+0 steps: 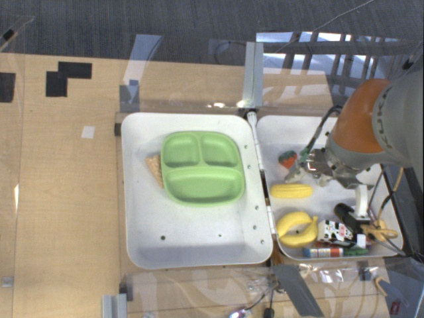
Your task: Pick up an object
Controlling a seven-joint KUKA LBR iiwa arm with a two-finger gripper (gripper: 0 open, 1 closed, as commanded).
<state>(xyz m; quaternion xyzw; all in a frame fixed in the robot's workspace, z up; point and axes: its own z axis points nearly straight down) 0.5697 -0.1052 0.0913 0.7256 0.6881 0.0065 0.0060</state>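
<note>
Nearest you, at the front of the right bin, you've got a marker along the front wall, w/ a yellow banana just behind it and a black-and-white printed item to the banana's right. Next back, a yellow corn cob lies crosswise, just below and left of the jaws. The jaws sit over the bin's middle; can't tell if they're open or closed, nothing visibly between them. A small red-and-green piece sits just left of the jaws. Arm comes in from the right, orange band up top. In the left bin you see a green divided plate, w/ a tan cracker-like piece poking out from under its left edge. Tabletop runs off to the left.
</note>
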